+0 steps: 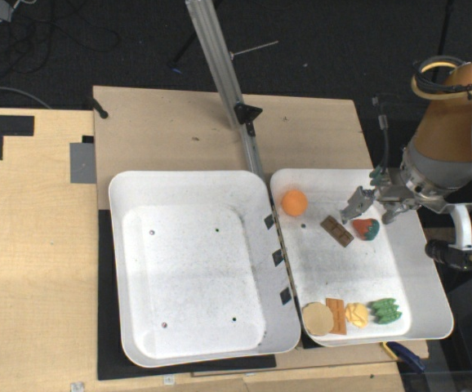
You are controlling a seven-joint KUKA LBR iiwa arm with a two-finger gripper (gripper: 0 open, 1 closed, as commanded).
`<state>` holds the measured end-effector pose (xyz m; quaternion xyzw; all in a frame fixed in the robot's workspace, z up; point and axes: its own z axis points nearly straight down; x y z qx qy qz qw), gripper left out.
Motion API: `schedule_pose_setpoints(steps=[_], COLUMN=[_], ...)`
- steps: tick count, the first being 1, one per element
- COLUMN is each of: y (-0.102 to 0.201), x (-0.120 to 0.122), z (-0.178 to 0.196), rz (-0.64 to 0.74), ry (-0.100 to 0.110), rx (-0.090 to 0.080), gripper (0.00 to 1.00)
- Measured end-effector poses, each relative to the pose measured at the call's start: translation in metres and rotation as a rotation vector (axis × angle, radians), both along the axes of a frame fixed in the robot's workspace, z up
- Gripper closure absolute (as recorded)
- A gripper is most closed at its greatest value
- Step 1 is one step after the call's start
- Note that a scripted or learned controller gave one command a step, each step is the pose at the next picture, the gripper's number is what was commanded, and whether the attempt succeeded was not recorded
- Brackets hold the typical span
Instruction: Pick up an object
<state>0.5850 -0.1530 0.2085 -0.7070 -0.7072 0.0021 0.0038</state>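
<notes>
Overhead view of the bench. Two shallow white plastic bins stood side by side: the left bin (189,268) and the right bin (420,300). The grey arm with its orange band (447,129) reached in from the right, and its two-finger metal gripper (371,211) hung above the far half of the right bin. The two fingers were spread apart, the left fingertip (353,211) and its partner well separated, with nothing gripped between them.

Just below the gripper lay a small rounded red-and-green object (369,229), with a flat dark-brown rectangular block (336,231) just beside it on the left, lying at a slant. A small orange ball (294,202) rested farther left, near the bin's left wall. Along the near edge of the right bin lay a row of four small items: a round tan disc (318,318), an orange rectangular piece (336,315) touching it, a small yellow lumpy object (356,314), and a green knobbly object (385,309) at the right end.
</notes>
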Motion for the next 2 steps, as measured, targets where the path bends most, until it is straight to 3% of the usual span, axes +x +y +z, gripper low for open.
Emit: schedule_pose_setpoints(steps=[2], y=[0.005], x=[-0.009], z=[-0.094], rz=[-0.001], ry=[0.000], rx=[0.000], gripper=[0.00])
